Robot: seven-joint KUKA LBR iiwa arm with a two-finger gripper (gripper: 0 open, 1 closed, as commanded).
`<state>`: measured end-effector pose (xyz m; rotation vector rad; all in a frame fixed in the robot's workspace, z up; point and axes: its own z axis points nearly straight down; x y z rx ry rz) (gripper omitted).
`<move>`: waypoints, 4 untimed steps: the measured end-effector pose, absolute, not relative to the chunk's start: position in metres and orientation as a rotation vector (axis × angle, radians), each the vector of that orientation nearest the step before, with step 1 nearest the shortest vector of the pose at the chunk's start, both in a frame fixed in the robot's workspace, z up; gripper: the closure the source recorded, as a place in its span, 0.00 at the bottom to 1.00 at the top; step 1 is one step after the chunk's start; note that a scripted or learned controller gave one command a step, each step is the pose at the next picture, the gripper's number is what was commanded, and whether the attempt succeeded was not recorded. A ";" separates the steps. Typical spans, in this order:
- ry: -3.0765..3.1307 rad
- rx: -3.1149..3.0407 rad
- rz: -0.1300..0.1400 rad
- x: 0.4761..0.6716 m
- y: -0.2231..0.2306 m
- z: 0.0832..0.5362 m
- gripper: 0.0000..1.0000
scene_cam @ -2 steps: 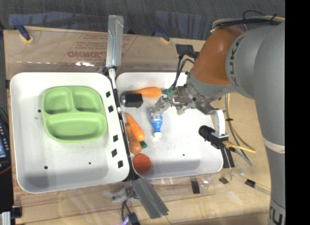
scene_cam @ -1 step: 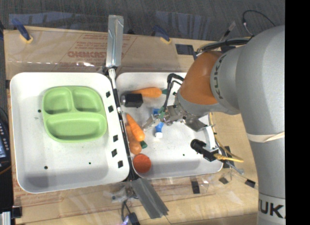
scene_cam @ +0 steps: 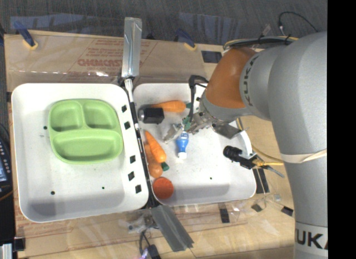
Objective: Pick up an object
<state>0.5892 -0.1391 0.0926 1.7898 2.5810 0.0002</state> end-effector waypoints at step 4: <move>2.300 2.139 0.000 0.600 -0.098 0.227 1.00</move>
